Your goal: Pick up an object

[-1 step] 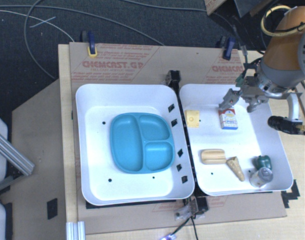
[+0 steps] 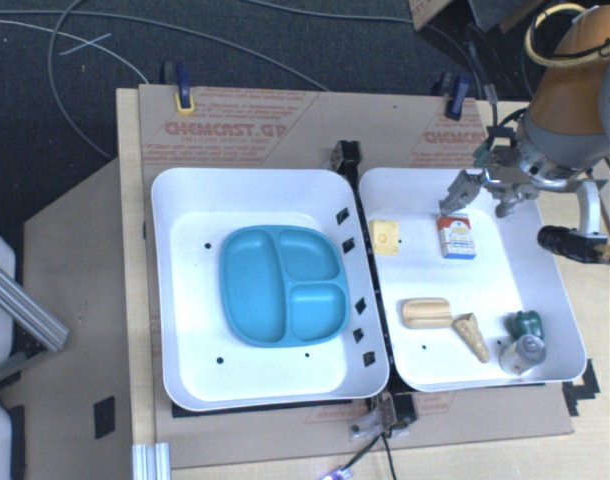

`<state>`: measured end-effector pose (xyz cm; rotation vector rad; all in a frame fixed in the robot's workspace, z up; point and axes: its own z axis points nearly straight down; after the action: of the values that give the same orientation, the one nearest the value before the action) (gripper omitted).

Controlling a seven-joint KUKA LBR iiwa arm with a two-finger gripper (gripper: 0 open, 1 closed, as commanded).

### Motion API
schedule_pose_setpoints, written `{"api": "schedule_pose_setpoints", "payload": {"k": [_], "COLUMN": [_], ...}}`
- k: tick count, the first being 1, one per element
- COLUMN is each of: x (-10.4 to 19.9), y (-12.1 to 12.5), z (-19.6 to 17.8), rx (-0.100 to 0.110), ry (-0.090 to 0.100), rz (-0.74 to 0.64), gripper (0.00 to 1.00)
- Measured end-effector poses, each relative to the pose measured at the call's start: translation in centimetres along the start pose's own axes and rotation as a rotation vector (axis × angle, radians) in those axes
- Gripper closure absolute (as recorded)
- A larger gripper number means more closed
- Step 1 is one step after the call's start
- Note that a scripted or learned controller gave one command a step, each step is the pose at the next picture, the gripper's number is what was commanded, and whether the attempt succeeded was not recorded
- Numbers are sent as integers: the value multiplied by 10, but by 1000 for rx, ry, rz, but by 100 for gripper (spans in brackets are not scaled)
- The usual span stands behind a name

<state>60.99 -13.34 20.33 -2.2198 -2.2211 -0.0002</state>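
In the right bin (image 2: 545,268) lie a small red, white and blue box (image 2: 457,238), a yellow square piece (image 2: 385,237), a tan roll (image 2: 426,313), a tan wedge (image 2: 472,336) and a green and silver bottle (image 2: 523,340). My gripper (image 2: 482,202) hangs over the bin's far part, just above and right of the box. Its fingers are spread open and hold nothing. One fingertip (image 2: 455,203) points down toward the box's top edge.
The left bin (image 2: 175,268) holds a blue divided plate (image 2: 283,284). Black clips run along the wall between the bins. A black part (image 2: 570,243) sticks out at the right bin's right edge. Cables lie on the dark floor behind the bench.
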Motion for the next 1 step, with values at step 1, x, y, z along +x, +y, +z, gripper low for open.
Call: {"api": "schedule_pose_setpoints", "payload": {"k": [1], "x": [-5], "y": [1], "z": [59], "rx": [2], "ry": [0], "rz": [1], "gripper": [0]}}
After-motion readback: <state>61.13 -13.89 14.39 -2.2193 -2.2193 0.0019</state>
